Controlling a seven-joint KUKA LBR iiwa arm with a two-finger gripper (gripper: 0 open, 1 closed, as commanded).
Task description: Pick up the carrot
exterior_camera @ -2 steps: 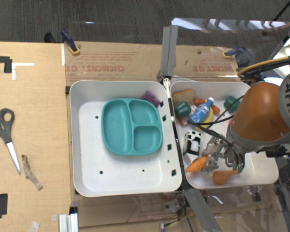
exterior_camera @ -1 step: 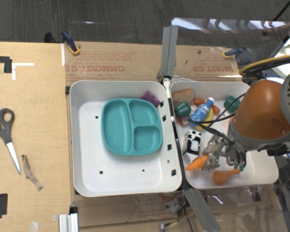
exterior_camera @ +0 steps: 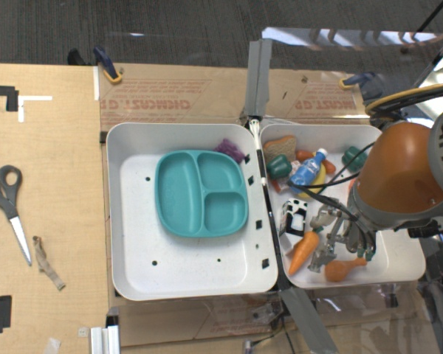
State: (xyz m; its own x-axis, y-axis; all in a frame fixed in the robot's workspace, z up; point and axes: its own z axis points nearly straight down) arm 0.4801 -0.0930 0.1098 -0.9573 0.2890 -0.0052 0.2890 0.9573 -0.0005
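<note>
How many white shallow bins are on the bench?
2. The left white shallow bin holds a teal divided plastic plate; the right white shallow bin holds small toys, partly hidden under the arm.

We observe bright, even overhead light, glare on the clear panel (exterior_camera: pixel 354 37), soft shadows, and sharp focus.

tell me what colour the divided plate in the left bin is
Teal, a three-compartment plastic plate, plain in the camera view.
</note>
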